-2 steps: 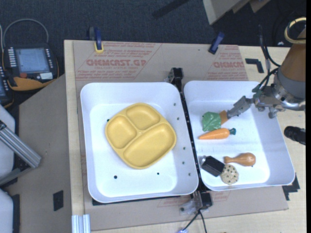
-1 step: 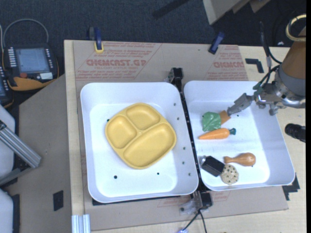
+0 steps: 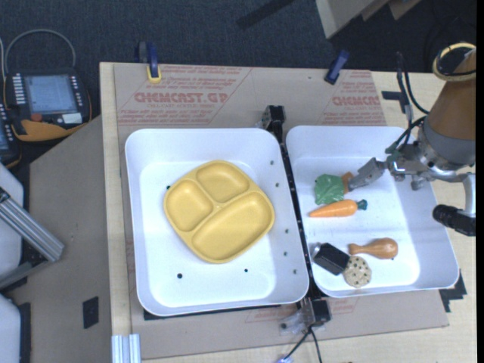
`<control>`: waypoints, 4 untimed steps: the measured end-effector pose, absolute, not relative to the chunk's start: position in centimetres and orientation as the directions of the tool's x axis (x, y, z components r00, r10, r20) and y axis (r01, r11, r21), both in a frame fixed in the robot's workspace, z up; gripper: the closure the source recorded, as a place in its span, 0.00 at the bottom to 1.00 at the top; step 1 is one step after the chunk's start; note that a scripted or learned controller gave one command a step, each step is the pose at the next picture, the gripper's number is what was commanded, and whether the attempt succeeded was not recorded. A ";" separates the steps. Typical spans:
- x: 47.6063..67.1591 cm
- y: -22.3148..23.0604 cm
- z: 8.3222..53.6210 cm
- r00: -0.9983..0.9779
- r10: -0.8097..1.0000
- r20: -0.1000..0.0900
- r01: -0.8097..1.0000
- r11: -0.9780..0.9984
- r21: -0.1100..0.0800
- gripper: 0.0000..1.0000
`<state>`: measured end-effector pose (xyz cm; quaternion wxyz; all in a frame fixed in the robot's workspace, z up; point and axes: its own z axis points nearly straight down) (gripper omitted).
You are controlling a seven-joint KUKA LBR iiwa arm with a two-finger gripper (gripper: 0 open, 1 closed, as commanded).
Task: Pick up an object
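Gripper: gripper (image 3: 366, 174) reaches in low over the right bin, its grey tip just beside the green toy; whether it is open or closed cannot be told, and nothing is seen held in it.
Arm: grey arm (image 3: 446, 146) with an orange band enters from the right edge, above the right bin's far side.
Right bin: right bin (image 3: 431, 271) holds five small things.
Green toy: green toy (image 3: 330, 189) lies near the bin's middle, touching the carrot below it.
Carrot: orange carrot (image 3: 333, 209) lies crosswise, green end to the right.
Drumstick: brown drumstick (image 3: 375, 249) sits nearer the front wall.
Cookie: speckled cookie (image 3: 357, 272) lies just beside the black block (image 3: 331, 259).
Left bin: left bin (image 3: 151, 165) holds a yellow divided plate (image 3: 219, 211) at its centre.
Tabletop: tabletop (image 3: 227, 93) carries both bins side by side.
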<state>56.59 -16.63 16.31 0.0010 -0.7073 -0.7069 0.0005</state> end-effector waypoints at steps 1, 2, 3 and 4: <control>56.4 -17.4 11.7 0.001 1.000 0.002 1.000 -0.001 -0.006 0.00; 56.4 -17.3 8.3 0.000 1.000 0.001 1.000 0.000 -0.004 0.00; 56.4 -17.3 9.5 0.000 1.000 0.000 1.000 0.000 0.000 1.00; 55.9 -16.7 14.2 -0.001 1.000 -0.002 1.000 0.001 0.004 1.00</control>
